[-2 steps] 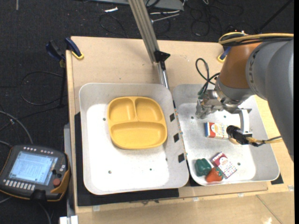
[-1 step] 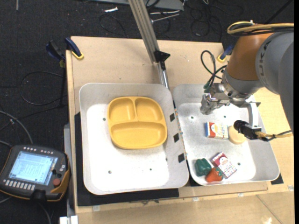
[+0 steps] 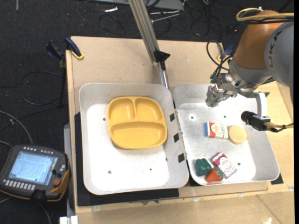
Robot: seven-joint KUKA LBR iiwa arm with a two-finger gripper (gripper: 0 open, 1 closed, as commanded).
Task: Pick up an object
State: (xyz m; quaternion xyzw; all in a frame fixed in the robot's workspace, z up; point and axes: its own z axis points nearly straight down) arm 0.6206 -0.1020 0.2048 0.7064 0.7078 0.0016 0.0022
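Dark carpet strewn with cables is surrounding a pale tabletop point(image 3: 117, 62) that is carrying two shallow white bins side by side. A teach pendant point(image 3: 32, 171) is lying on the floor at about eight o'clock from the bins, and a metal pole point(image 3: 145, 22) is slanting down from twelve o'clock to the seam between them.

The left bin point(image 3: 93, 171) is holding a yellow divided plate point(image 3: 137, 122), sitting toward its upper middle. The right bin point(image 3: 261, 164) is holding the candidate things: a small white and orange box point(image 3: 216, 130) near the centre, a pale round piece point(image 3: 237, 135) touching it at three o'clock, and at six o'clock a cluster of a green piece point(image 3: 202, 166), a red piece point(image 3: 214, 175) and a red and white packet point(image 3: 225, 164) lying against one another.

The arm is reaching in from three o'clock, and its hand point(image 3: 216, 96) is hanging over the bin's upper part, at twelve o'clock from the small box and apart from it. Nothing is showing between its fingers, but whether they are spread or closed I cannot tell, since they are reading as one dark, foreshortened lump.

Risks, as I judge them: the box and round piece are touching, so a descent between them could push both aside; the lower cluster is crowded enough that fingers could land on an edge and slip off. How high the hand is sitting above the bin floor is hard to make out.
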